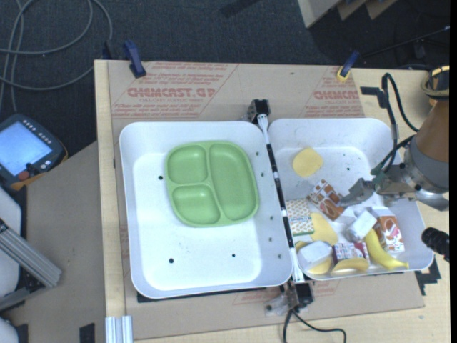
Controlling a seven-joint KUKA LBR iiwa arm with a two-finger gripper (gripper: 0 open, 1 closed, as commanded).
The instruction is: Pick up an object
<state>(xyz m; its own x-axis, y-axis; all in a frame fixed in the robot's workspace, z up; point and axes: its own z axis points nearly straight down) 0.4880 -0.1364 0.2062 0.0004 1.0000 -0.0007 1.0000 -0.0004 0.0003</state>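
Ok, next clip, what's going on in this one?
The arm reaches in from the right, its pincer low over the right bin, just above the pile of small items. Nearest its tip is an orange and white packet; a banana and a round yellow piece lie in the same bin. The left bin holds a green divided tray. Nothing looks lifted yet.
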